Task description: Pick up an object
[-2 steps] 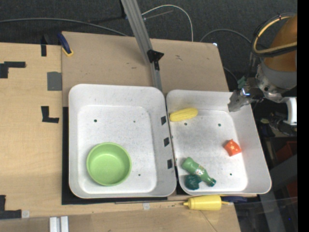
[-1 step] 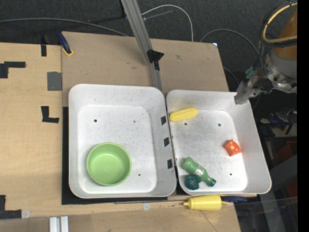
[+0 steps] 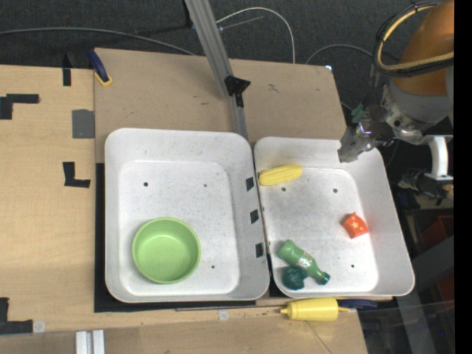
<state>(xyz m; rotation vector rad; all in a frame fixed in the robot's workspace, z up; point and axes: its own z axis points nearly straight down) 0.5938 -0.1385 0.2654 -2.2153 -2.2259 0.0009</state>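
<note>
on your left, the desk (image 3: 44,220) shows pale wood marked with dark tape pieces, and a brown board lies under the two bins. the left bin (image 3: 181,142) holds a green bowl (image 3: 167,250), upright, in its near left corner, close to the bin's wall. a grey metal pole (image 3: 209,32) slants down from the far side to the seam where the two bins meet. moving right, the right bin (image 3: 391,249) holds four things: a yellow corn cob (image 3: 280,175) lying on its side at the far left, just beside the bin's left wall; a green bottle (image 3: 302,259) lying tilted at the near left, its darker teal end touching the near slope; and a small orange block (image 3: 355,225) toward the right side, well apart from the other two. outside the bin, just past its near rim, a yellow bottle (image 3: 312,310) lies on its side on the desk edge. at the far right corner of the right bin you see the pincer (image 3: 352,147), a dark grey tip over the bin's rim, hanging from the arm (image 3: 420,65) with its orange band and looped cables. nothing shows between its tips, and you cannot tell from this angle whether it is spread or closed. the corn cob is the nearest thing to it, yet apart from it to the left.
</note>
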